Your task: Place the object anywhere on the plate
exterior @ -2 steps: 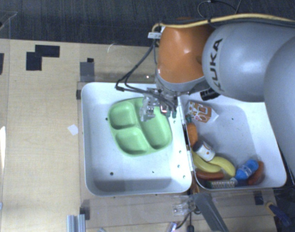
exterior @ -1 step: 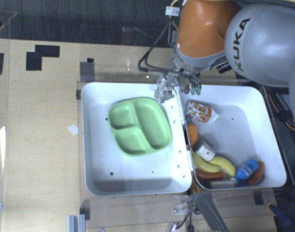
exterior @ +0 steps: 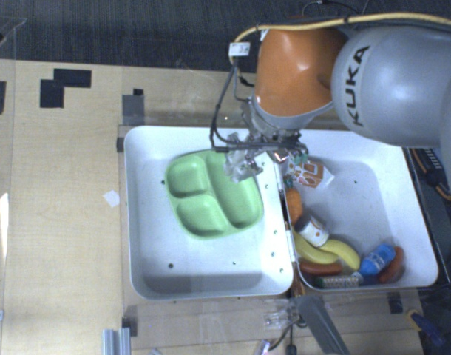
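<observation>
Your robot's hand [exterior: 244, 165] above the green plate [exterior: 211, 198] in the left bin [exterior: 148, 272], grip state unclear, yellow banana [exterior: 329, 251] in the right bin [exterior: 410, 220]

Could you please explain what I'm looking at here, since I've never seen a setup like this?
One camera looks down at a slant on a bench with two shallow white bins. The big grey and orange machine reaching in from the right is a robot arm. Its claw hangs over a green divided plate in the left bin. Whether it holds anything is hard to tell. The right bin holds a banana, a carrot, a small packet and other toys.
</observation>
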You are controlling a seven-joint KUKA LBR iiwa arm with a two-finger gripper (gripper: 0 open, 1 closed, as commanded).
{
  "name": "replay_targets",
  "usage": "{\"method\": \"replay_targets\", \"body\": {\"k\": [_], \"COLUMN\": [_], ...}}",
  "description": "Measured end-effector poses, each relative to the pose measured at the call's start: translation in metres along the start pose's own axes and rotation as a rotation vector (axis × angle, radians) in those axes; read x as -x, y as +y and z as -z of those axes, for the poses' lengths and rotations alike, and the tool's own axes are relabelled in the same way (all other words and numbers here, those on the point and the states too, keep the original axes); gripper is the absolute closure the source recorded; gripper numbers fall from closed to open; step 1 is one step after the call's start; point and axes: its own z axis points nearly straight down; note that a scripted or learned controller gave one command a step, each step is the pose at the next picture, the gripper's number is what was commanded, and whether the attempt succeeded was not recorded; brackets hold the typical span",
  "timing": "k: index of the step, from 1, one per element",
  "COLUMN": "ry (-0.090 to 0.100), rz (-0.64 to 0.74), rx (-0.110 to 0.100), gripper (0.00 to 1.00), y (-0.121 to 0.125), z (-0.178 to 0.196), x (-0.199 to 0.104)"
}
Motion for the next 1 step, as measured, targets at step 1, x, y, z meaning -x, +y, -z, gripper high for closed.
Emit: {"method": "replay_targets", "body": {"k": [1], "ry": [-0.003], "rz": [0.325], "rx": [0.000], "gripper": [1.00], "y": [0.0248], "z": [-0.0027], "x": [0.0193]}}
